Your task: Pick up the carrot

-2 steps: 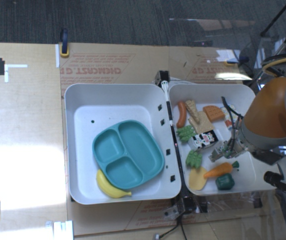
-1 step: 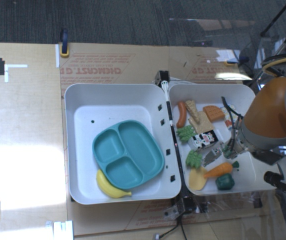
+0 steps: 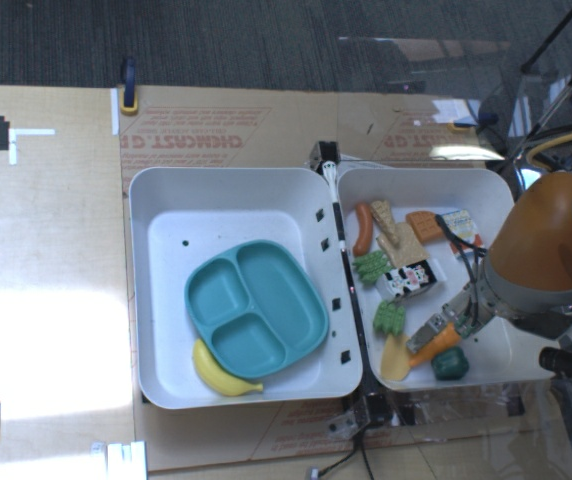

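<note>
Claw [image 3: 444, 330] grips the carrot [image 3: 436, 341], a short orange stub lying slantwise in the right bin [image 3: 496, 363].

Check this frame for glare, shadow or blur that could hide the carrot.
Camera view: a bright sunlit patch washes out the bench left of the bins, and glare streaks the top right. The carrot in the right bin is evenly lit and reasonably sharp, with the gripper on it; the arm above it looks slightly soft.
</note>
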### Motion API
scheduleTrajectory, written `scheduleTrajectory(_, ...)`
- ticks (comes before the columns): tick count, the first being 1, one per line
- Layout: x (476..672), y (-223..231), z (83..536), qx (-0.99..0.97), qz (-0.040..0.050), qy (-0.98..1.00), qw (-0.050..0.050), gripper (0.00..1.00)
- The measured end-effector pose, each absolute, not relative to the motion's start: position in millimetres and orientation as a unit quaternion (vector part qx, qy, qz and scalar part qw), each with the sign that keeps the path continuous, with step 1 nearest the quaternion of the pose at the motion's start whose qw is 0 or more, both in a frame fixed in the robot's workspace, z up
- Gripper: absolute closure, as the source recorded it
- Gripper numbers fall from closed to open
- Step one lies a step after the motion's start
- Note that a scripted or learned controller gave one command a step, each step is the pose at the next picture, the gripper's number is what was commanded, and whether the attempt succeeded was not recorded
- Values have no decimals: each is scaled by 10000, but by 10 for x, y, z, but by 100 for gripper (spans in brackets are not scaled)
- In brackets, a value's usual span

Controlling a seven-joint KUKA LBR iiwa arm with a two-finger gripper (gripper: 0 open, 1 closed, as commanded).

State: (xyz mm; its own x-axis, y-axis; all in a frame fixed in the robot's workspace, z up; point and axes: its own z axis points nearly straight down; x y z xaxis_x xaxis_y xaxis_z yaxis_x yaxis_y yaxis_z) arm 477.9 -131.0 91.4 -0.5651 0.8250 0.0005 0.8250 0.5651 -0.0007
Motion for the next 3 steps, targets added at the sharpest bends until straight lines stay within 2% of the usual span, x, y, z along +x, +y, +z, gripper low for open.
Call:
scheduleTrajectory(1, 4805, -1315, 1007, -4672, -5, -8841, -26, 100)
scheduleTrajectory(2, 4801, -1113, 2108, -5252, 0, -8510, -24, 100)
scheduleTrajectory(3, 4800, -1113, 2107, -5249, 1, -8512, -22, 0)
